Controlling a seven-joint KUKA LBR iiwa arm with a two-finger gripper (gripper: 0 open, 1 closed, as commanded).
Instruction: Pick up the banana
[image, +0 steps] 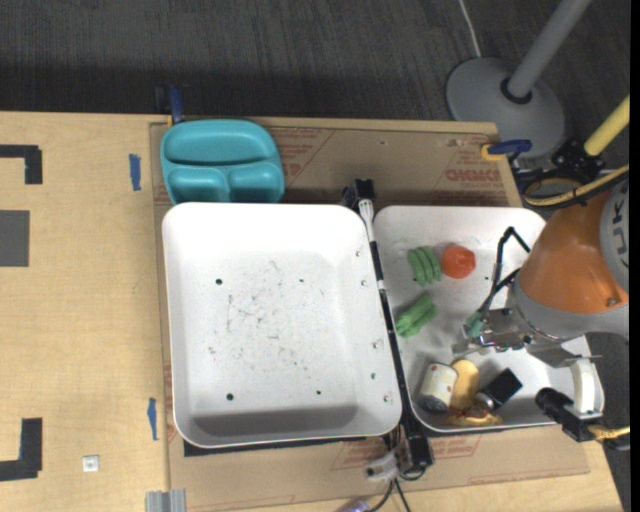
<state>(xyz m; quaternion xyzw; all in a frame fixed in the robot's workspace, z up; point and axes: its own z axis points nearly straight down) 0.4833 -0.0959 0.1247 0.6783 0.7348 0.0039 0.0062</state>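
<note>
Banana (466, 390) partly hidden under the claw (492, 392), right bin (400, 225).

The arm (580, 265) covers the far right side of the right bin (400, 228) and runs out past the frame's right edge. Beneath the arm's wrist, the pincer (497, 390) is a dark jumble whose fingers cannot be made out. It overlaps the banana (466, 385), hiding part of it. A small whitish item (436, 385) touching the banana is too blurred to identify.
</note>
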